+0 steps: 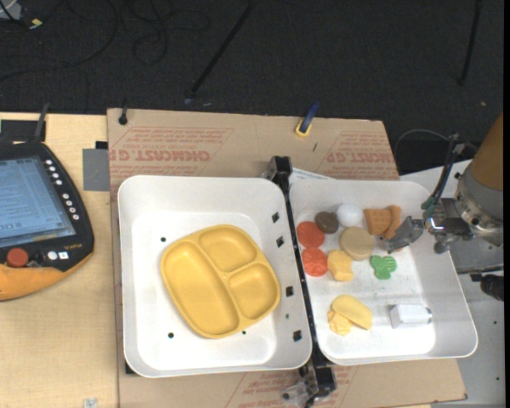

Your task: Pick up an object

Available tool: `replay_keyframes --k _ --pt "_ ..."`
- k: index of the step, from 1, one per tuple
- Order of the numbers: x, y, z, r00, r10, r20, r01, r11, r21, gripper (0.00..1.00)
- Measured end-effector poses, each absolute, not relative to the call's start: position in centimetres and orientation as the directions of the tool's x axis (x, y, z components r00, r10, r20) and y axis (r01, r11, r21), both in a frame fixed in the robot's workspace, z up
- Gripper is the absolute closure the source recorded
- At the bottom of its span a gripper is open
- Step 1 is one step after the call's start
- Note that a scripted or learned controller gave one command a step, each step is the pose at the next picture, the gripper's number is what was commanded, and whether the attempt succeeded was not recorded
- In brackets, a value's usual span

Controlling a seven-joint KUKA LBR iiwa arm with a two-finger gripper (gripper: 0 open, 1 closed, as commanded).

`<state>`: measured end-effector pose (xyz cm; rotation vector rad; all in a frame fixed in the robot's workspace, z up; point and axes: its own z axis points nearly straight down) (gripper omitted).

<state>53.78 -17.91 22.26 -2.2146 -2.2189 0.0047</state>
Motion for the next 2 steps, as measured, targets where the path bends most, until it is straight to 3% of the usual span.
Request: replay_keyframes --k 2 --pt "53.2 -16.8 11.3 0.0 1.0 0.003 1.0 0.0 -0.007 0.0"
